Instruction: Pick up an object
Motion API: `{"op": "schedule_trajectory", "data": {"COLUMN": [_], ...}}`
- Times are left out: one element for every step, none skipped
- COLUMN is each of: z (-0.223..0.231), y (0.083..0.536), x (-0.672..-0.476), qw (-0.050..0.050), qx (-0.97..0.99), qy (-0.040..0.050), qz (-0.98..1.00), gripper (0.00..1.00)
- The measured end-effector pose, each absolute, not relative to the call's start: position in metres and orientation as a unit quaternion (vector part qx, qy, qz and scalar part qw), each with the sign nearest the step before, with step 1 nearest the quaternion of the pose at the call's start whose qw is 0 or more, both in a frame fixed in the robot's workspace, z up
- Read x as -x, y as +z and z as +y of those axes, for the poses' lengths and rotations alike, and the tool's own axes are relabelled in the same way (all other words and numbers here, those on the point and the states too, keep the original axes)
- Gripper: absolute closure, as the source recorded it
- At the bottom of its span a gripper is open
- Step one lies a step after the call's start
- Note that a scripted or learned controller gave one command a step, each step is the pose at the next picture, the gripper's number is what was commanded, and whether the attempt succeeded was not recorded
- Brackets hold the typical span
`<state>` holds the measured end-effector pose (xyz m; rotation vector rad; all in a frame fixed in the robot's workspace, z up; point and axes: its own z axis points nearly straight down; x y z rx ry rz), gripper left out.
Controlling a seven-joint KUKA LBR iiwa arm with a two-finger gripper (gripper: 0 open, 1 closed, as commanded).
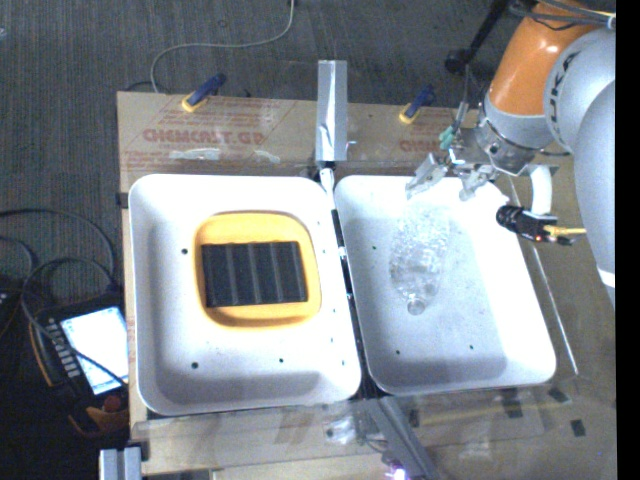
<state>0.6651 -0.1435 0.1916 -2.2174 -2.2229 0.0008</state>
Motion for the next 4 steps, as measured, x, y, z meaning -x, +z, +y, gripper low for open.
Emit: {"op": "schedule_trajectory", "data": {"z": [-0.164, -0.207, -0.198, -0.208], "y": [0.095, 0.091, 0.091, 0.092], "x": [-0.642, -0.664, -0.636, -0.602], "qw": [-0.001, 0.001, -0.006, -0.007], "qx": [0.704, 0.675, 0.662, 0.626], "qy": [0.0000, -0.0021, -0.0019, -0.0025], "qz": [-0.710, -0.737, -0.750, -0.780], "gripper": [0.00, 0.00, 0.00, 0.00]}}
